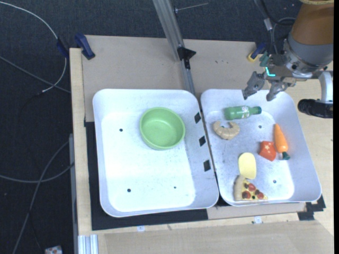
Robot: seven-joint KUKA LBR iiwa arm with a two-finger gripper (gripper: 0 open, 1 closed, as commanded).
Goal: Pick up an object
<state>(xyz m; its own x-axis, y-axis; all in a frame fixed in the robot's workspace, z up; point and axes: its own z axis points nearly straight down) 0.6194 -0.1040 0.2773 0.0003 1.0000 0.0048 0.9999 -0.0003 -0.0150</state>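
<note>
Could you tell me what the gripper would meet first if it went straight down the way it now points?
Probably the green bottle: the open gripper hangs just above it near the right bin's far edge. Depth is unclear, so it might meet the bin floor beside the bottle.

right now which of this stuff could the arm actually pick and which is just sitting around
Pickable, in the right bin:
green bottle
beige pastry
carrot
red pepper
yellow piece
pizza slice
The open gripper hangs above them.

Just lying about:
green bowl in the left bin
blue clamps
</note>
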